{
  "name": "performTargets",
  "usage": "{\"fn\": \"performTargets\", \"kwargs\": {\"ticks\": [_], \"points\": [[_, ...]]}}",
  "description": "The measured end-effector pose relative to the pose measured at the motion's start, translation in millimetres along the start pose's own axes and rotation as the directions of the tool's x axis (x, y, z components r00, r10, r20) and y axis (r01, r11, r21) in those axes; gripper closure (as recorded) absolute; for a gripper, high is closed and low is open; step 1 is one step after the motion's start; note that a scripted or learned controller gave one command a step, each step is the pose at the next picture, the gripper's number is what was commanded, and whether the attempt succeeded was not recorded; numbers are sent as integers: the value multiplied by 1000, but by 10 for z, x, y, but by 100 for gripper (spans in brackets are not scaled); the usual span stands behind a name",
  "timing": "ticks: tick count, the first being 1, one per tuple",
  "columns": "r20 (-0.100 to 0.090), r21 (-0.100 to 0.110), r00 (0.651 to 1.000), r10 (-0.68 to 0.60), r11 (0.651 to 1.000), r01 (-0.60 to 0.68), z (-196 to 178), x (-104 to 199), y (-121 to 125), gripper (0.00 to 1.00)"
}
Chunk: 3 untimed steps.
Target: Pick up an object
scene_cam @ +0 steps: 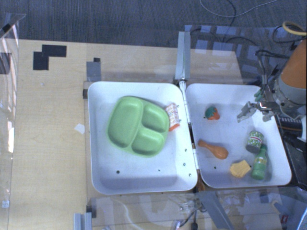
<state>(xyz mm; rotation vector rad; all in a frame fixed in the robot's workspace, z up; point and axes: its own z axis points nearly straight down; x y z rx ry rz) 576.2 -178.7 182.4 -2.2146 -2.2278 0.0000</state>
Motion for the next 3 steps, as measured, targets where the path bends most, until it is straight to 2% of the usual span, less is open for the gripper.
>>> {"fn": "performTargets", "kwargs": {"ticks": [1,2,3], "points": [[0,1,1000,6,1000,-6,711,-275,-406,0],[-1,-1,1000,5,1000,-5,622,-276,-384,100],[1,-2,991,136,991,-136,-215,253,63,100]]}}
